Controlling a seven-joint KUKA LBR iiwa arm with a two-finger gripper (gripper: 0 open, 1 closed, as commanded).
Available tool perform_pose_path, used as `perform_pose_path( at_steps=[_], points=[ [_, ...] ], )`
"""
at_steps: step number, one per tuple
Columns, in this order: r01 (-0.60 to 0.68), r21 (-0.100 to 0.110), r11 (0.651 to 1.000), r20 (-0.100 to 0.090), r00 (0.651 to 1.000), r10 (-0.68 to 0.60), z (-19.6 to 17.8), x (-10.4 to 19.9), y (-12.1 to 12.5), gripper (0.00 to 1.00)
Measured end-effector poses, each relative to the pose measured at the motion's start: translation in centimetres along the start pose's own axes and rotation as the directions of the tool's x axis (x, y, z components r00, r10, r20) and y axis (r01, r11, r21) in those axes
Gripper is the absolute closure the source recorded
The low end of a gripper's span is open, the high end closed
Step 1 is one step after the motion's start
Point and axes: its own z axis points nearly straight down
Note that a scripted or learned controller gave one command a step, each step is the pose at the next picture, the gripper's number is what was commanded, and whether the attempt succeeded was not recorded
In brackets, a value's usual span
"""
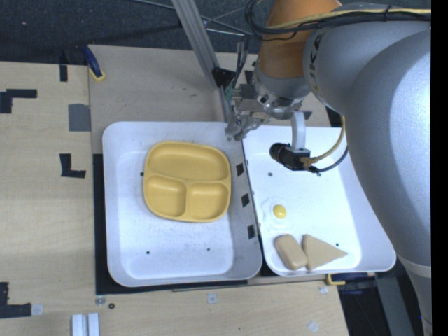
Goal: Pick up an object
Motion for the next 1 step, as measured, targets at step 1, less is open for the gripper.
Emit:
perform_pose_path(
  at_steps=[1],
  points=[
    [0.0,0.001,1.0,0.0,1.0,0.0,0.53,5.42,-0.58,1.0]
  ],
)
